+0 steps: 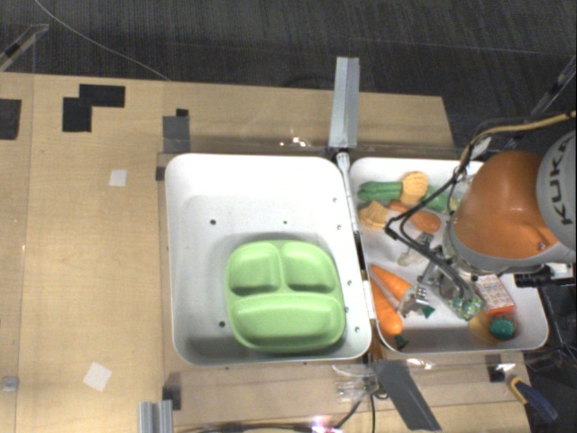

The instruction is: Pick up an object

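1. Gripper [422,298] sits low in right bin [532,336], at about 7 o'clock from the orange wrist band [505,210]; arm comes in from 3 o'clock.
2. Fingers: can't tell if apart or together. Metal parts & cables blur together at the tip, so no call on that.
3. Nothing visibly held btwn them, so I judge pick not made yet.
4. Likely target: the two carrots [388,298], lying just at 9 o'clock of the tip, near the bin's left wall. Whether tip touches them, can't tell.
5. Other stuff in the bin: corn cob [414,185] & green veg [379,190] at 12 o'clock end, an orange-tan piece [374,214] below them, small printed box [491,290] & teal ball [502,328] at the 4–5 o'clock corner.
6. Left bin [194,242] holds a green divided tray [285,294], well apart from the action.
7. To do it well: pick ONE carrot, centre the tip over its thick middle, close across its short axis, not along it.
8. Watch the wall at 9 o'clock: tight spot, a finger could catch the rim or shove the carrot against it.
9. Lift straight up & slow; tapered, smooth shape prob. slips if gripped near the thin end.
10. Desk [90,269] around bins plays no part.
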